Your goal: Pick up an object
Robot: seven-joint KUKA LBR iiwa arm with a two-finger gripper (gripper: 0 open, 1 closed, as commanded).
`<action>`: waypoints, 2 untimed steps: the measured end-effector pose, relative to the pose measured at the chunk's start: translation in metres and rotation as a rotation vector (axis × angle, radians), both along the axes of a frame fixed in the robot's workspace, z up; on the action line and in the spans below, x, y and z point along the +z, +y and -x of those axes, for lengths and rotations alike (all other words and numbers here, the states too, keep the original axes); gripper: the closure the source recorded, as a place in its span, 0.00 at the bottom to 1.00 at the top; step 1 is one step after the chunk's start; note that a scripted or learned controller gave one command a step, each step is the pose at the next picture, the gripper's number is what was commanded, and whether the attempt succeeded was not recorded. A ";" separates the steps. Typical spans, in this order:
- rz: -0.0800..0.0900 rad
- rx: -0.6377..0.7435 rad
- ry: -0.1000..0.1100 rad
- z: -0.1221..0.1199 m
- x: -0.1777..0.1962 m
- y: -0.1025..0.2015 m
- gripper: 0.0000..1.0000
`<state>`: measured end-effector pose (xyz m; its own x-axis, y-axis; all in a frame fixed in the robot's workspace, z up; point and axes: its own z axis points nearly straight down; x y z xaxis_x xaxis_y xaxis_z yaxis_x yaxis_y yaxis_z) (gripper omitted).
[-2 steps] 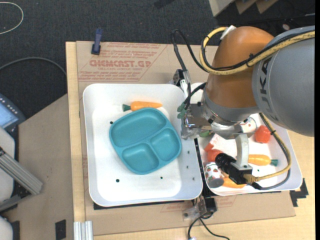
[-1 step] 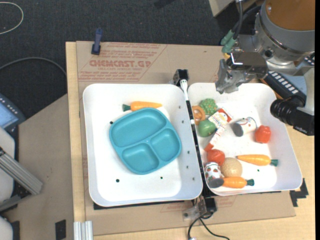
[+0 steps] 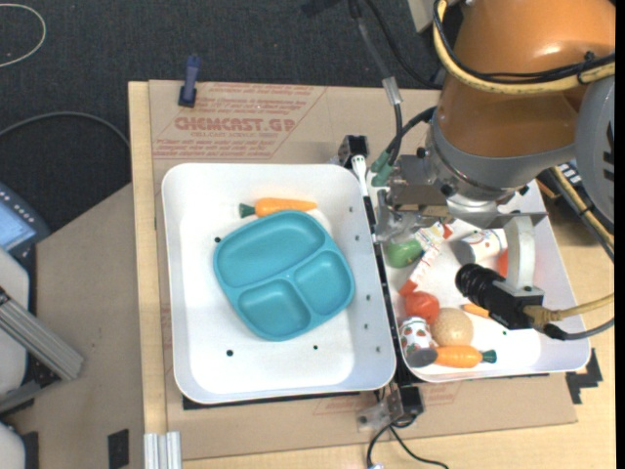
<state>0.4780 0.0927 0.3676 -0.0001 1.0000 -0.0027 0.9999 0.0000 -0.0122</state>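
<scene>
Green round toy (image 3: 400, 253) lies in the right bin (image 3: 564, 352), at its left wall near the divide between the two bins. We see the gripper (image 3: 403, 231) directly above it, reaching down from the grey-and-orange arm (image 3: 522, 57) that covers the bin's far half; contact unclear, and we cannot tell whether the gripper is spread or closed, since the wrist blocks it. Same bin, nearer the front: red toy tomato (image 3: 421, 306), beige egg-shaped toy (image 3: 452, 326) touching it, a white speckled ball (image 3: 415, 336) just beside both, and a small toy carrot (image 3: 459, 357) along the front edge. A white-and-red packet (image 3: 431, 259) lies just right of the green toy. The left bin (image 3: 186, 262) holds a teal divided plate (image 3: 283, 274) at its centre and a larger toy carrot (image 3: 281, 205) just behind the plate, close but apart. Both bins rest on a printed cardboard sheet (image 3: 234, 120) on the counter, with a blue clip (image 3: 188, 81) at its far edge.
</scene>
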 end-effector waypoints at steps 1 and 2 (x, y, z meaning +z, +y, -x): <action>-0.002 0.000 -0.015 -0.002 0.017 -0.001 1.00; -0.003 0.001 -0.016 -0.002 0.027 0.007 1.00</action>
